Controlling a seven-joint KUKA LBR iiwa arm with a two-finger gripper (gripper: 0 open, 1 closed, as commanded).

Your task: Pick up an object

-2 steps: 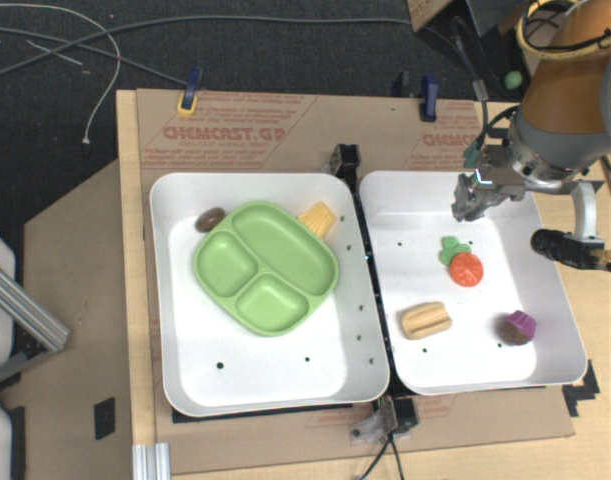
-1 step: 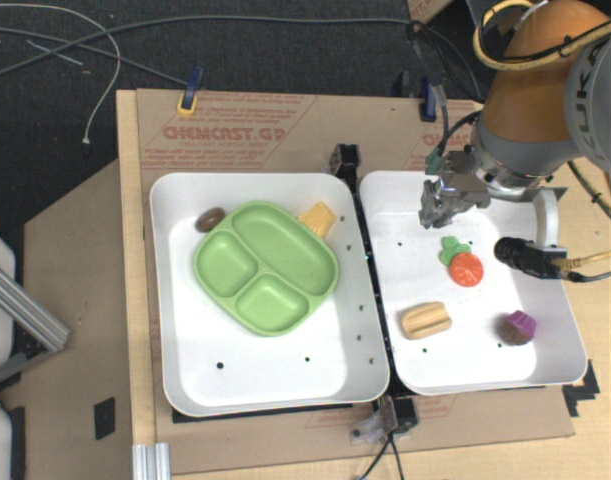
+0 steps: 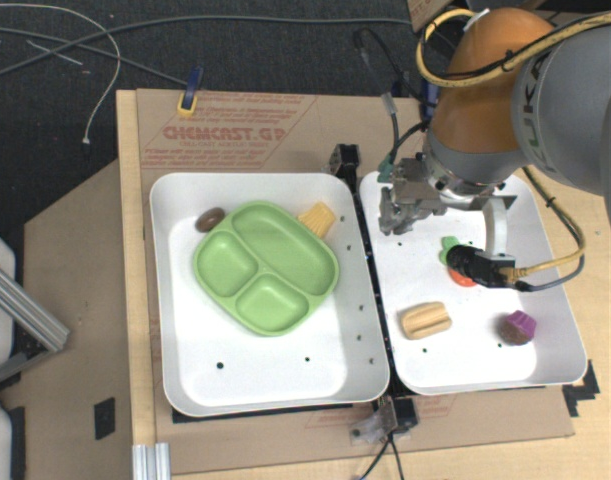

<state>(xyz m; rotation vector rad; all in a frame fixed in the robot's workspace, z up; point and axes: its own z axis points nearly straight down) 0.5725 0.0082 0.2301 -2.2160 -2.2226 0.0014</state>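
My gripper [image 3: 397, 220] hangs over the upper left part of the right bin [image 3: 555, 368], under the grey arm with its orange band [image 3: 485, 78]. In that bin lie a tan bread-like piece [image 3: 426, 320], a small purple object [image 3: 518, 327] and a red and green object [image 3: 455, 263] partly hidden by a black part on the arm. The gripper is up and to the left of all three, touching none of them.
The left bin [image 3: 185, 368] holds a green divided plate [image 3: 266, 266], a small brown object [image 3: 209, 220] at the plate's upper left and a yellow wedge [image 3: 318, 218] at its upper right. A black ridge [image 3: 370, 288] separates the bins. Cables trail from the arm.
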